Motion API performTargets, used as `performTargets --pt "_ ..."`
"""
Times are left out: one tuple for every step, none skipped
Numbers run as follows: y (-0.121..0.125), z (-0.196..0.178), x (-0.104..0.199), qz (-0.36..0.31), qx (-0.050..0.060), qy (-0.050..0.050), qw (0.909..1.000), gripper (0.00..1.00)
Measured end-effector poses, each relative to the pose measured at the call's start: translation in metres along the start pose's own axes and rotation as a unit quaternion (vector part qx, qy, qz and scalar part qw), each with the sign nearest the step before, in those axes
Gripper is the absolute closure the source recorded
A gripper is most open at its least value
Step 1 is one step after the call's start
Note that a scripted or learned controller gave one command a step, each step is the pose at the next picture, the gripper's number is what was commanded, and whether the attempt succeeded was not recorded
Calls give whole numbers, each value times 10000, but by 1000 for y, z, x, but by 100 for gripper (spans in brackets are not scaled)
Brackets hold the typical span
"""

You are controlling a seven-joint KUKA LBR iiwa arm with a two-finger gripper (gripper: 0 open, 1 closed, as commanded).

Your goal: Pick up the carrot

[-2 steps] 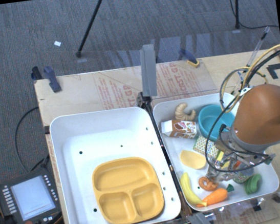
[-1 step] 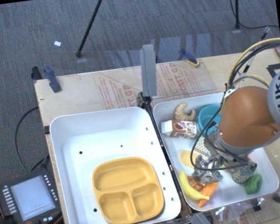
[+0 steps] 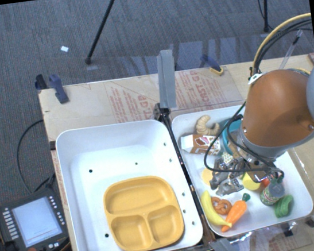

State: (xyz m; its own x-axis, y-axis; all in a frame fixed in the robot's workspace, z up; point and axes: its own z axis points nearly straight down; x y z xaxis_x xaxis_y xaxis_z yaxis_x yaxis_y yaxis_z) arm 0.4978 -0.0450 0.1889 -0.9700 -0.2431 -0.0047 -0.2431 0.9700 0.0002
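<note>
Though the gripper (image 3: 229, 177) hangs low in the right bin (image 3: 302, 188), the carrot (image 3: 235, 213) lies unlifted at lower right of the frame, beside a banana (image 3: 210, 207). Whether the tool is open, I cannot tell; grasping and lifting remain.

Scene evenly lit, bright, diffuse overhead light. White bins (image 3: 75, 162) near overexposed, wall detail washed out in centre and lower frame. Soft shadow under yellow tray (image 3: 143, 212) along its lower left edge; faint shadow inside left bin's upper wall. Orange band (image 3: 279, 110) at right shows broad soft sheen. Dark carpet (image 3: 29, 41) across upper frame dim, grainy. Handheld screen (image 3: 35, 219) at lower left glows pale, glare-flat. Overall resolution low, slight softness; small items in right bin blurred together, edges indistinct. Cardboard tabletop (image 3: 119, 101) print legible but fuzzy.
</note>
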Motion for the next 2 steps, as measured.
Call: performTargets --pt "0 2 1 -4 -6 21 10000 0" --pt "-40 103 21 1058 -8 35 9944 0"
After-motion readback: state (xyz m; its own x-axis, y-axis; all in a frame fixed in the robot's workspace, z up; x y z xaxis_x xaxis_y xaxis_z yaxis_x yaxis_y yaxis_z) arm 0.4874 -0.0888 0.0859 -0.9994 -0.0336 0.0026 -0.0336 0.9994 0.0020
